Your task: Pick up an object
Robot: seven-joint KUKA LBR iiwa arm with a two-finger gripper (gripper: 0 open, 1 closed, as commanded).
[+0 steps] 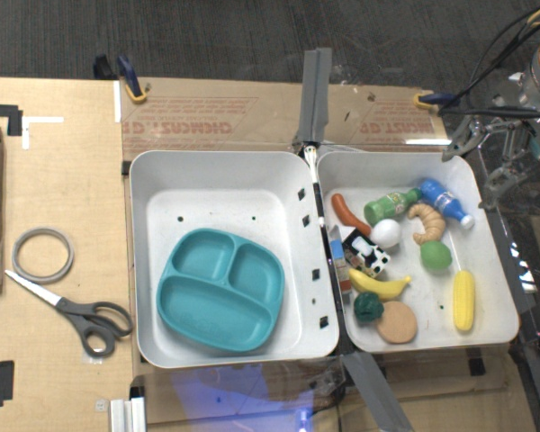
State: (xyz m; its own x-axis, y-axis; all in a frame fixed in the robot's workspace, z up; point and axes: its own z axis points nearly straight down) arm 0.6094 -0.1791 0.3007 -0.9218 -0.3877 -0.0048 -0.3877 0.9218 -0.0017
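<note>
The right bin (490,241) holds several toy foods. A red sausage (350,214), a green bottle (389,206), a blue bottle (445,202) and a tan croissant (427,223) lie toward the back. A white egg (385,233), a green ball (436,256) and a black-and-white cow toy (371,258) sit in the middle. A banana (381,283), a corn cob (464,301), a dark green piece (368,307) and a tan disc (397,323) lie near the front. My gripper (465,141) hangs over the bin's back right corner, above and apart from the toys.
The left bin (207,178) holds a teal divided plate (220,288). Scissors (72,311) and a tape ring (42,253) lie on the bench to the left. Cables and the arm's metal parts (513,124) crowd the upper right.
</note>
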